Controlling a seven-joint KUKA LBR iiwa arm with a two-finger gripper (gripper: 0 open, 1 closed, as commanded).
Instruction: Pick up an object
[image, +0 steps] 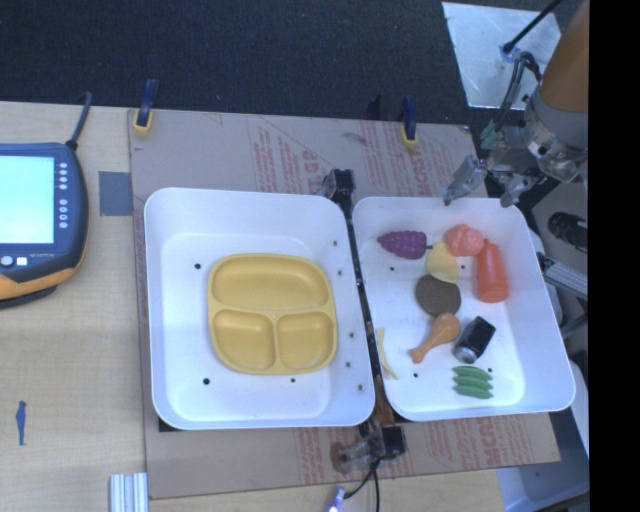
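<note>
Above the right bin's (540, 300) far rim hangs the gripper (487, 186), fingers spread, holding nothing. Below lie grapes (402, 243), carrot (491, 273), drumstick (436, 337), peas (472, 382).

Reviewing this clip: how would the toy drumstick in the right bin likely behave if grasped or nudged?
The drumstick looks like moulded plastic, so probably stiff and light. Its rounded, tapering shape may pivot or roll when nudged. The brown disc and black can close by could crowd a grasp.

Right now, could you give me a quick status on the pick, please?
Gripper open, above right bin's far edge. Holding nothing. Toy food untouched; purple grapes nearest.
</note>
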